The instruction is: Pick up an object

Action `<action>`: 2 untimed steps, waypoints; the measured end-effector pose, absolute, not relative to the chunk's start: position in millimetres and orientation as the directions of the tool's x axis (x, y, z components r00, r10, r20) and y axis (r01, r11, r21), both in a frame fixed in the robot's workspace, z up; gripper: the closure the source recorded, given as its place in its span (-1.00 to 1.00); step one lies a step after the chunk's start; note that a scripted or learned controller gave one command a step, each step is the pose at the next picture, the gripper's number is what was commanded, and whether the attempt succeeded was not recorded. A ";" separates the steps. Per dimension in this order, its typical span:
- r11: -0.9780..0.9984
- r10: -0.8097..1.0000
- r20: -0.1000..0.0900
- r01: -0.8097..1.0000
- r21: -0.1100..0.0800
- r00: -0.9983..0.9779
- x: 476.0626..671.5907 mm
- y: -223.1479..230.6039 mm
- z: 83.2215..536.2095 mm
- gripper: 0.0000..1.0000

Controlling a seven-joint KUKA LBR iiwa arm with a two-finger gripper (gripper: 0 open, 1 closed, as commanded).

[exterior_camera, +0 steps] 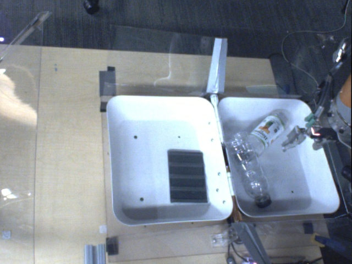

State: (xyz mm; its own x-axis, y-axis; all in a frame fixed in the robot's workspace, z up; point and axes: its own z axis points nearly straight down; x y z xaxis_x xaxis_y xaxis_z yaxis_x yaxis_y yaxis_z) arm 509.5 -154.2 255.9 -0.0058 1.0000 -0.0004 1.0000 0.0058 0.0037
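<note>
Clear plastic bottle point(265, 132) lies in the right bin point(324, 197), long axis running 2 to 8 o'clock; the gripper point(294, 138) sits at its 3 o'clock, fingers' state unreadable.

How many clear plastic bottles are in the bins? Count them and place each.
2, both in the right bin: a labelled bottle toward its far side, a black-capped bottle along its left wall.
</note>
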 end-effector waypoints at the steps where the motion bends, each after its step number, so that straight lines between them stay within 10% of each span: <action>1: 0.096 0.995 0.000 0.995 0.003 -0.096 555.2 -161.6 196.7 -1.00; 2: 0.230 0.973 -0.003 0.973 0.009 -0.230 607.9 -173.4 155.7 -1.00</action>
State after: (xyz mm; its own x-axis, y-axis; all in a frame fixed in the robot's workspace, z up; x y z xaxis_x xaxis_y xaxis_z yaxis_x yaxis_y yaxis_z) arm 607.9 -173.4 155.7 -0.2297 0.9733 -0.0035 0.9732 0.2297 0.0089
